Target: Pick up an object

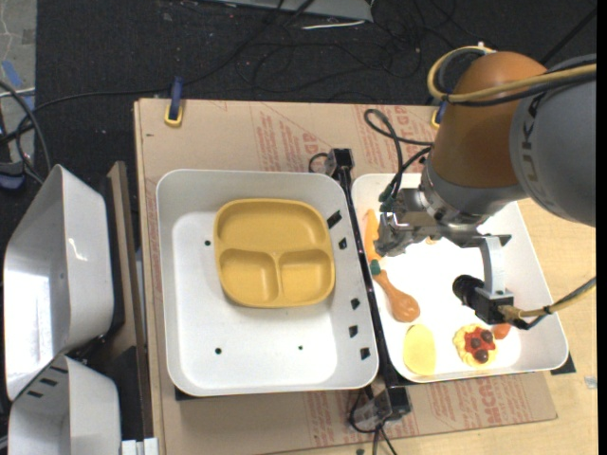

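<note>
The right bin holds an orange spoon, a pale yellow oval piece and a small yellow toy with red and dark toppings. A thin orange piece lies along the bin's left wall. My gripper hangs low over the upper left of this bin, right beside the thin orange piece and just above the spoon's handle. The wrist hides what lies directly beneath it. A yellow divided plate sits in the left bin.
The arm's grey and orange body covers the upper part of the right bin. A black fitting on a cable hangs over the bin's middle. Black clips line the divider between the bins. White tubs stand off the bench's left side.
</note>
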`<state>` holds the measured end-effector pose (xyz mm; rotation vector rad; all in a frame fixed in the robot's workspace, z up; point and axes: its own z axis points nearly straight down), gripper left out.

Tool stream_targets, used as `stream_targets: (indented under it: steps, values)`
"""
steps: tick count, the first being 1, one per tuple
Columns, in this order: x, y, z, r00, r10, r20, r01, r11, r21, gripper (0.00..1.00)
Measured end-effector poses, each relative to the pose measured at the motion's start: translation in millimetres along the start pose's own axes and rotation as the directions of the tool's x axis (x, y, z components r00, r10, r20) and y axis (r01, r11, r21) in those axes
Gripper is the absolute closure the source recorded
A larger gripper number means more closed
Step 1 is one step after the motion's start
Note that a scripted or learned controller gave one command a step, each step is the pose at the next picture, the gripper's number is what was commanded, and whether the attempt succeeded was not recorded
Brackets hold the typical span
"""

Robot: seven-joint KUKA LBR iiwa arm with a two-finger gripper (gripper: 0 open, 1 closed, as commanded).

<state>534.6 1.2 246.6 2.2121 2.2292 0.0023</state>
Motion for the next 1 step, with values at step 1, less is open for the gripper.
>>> stream_targets:
  steps: [1]
  values:
    - [55.3,0.4,-5.0,1.0,-0.001,0.0,0.001,1.0,0.001,1.0]
